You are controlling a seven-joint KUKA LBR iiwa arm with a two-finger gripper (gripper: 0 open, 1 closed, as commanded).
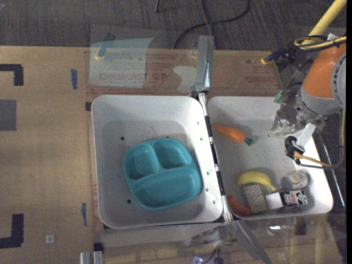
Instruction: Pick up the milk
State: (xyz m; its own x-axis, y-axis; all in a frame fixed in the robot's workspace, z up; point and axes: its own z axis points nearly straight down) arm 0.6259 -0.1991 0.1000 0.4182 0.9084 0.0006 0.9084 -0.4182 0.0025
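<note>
**Milk crowded into the near corner, my gripper well above it**

My gripper [286, 122] hangs over the far right part of the right bin [231, 110], near its right wall. From this slant I cannot tell how it is set; the metal parts blur together against the white.

The milk [290, 198] is a small carton with black-and-white cow patches, lying at the near right corner of the right bin, close to the near rim. It is well apart from my gripper, toward the near side.

The trouble, as I judge it, is crowding. A grey rounded thing [295, 179] sits just beside the carton on its far side, and a speckled sponge-like block [254, 197] lies against it on the left, with a banana [255, 179] just beyond that. Coming down a little off, I could clamp a neighbour instead, or push the carton against the wall and tip it. The near rim and right wall leave little room for a finger on those sides.

Open room lies in the middle of the right bin, between the carrot [230, 133] and the banana; that is my clearest way in. The left bin [104, 147] holds a teal divided plate [160, 172] and is out of my way.
</note>
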